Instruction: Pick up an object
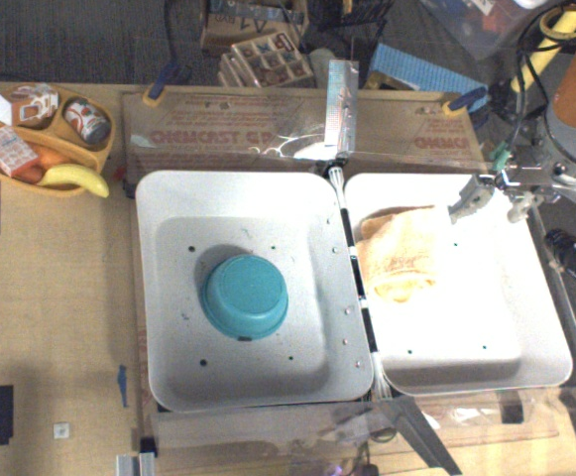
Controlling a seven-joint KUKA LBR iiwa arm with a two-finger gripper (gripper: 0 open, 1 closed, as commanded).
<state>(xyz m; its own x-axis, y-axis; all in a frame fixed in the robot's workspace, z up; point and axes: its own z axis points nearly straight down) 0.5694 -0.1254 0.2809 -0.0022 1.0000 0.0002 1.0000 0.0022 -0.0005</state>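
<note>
2 white bins (169,201), 1 teal bowl (246,297), 1 tan bag (399,256), 1 banana (75,178)

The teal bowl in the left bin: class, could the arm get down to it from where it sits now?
Probably yes. The teal bowl sits upside down, alone in the left bin, with nothing over it. The gripper hovers over the right bin's far edge, so it must cross the divider.

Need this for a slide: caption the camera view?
Open gripper above right bin near tan cloth; teal bowl in left bin.
</note>
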